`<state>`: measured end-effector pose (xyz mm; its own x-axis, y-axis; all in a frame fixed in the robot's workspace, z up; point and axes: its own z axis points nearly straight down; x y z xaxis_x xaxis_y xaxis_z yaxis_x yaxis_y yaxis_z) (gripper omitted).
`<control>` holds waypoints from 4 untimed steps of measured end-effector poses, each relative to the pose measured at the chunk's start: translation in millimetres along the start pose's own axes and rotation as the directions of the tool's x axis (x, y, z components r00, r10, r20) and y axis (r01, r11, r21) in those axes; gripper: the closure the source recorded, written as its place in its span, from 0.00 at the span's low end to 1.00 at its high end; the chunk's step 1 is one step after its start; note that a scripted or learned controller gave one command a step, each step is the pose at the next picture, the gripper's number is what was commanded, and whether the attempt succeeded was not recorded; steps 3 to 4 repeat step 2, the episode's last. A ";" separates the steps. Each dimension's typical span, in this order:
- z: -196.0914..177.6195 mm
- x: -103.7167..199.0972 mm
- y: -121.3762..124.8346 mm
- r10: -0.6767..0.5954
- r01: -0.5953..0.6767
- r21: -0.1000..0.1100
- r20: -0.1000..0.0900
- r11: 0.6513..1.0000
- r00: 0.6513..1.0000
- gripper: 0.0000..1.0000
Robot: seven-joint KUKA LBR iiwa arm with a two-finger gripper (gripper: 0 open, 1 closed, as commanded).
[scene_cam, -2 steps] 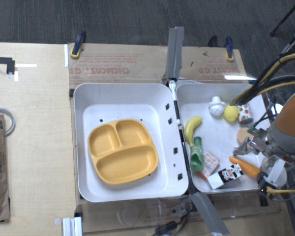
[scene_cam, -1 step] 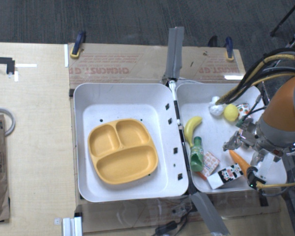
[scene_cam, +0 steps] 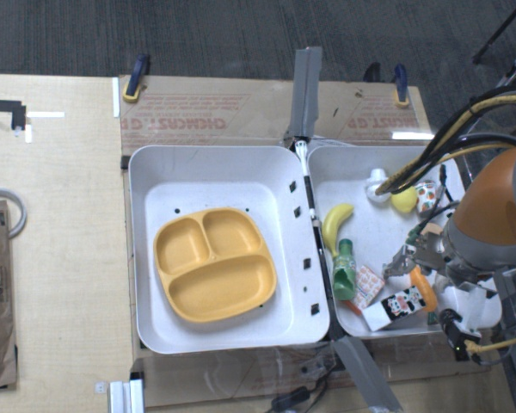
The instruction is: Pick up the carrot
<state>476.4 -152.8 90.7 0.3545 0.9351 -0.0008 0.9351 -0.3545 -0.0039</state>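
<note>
light: bright, even overhead | shadows: soft — faint | focus: sharp — mild grain

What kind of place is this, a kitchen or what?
Probably a robotics lab, not a kitchen: two white bins on a clamped cardboard-backed bench, toy food like a banana, and a cabled arm.

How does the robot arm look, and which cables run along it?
The arm is grey with a wide orange band above the wrist. Black and yellow cables curve along it from the upper right. Its hand is grey metal.
</note>
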 end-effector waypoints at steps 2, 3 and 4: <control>-101.7 47.9 -4.2 0.054 -0.054 0.000 0.002 0.999 0.999 1.00; -101.7 47.9 -4.2 0.054 -0.054 0.000 0.002 0.999 0.999 1.00; -101.7 47.9 -4.2 0.054 -0.054 0.000 0.002 0.999 0.999 1.00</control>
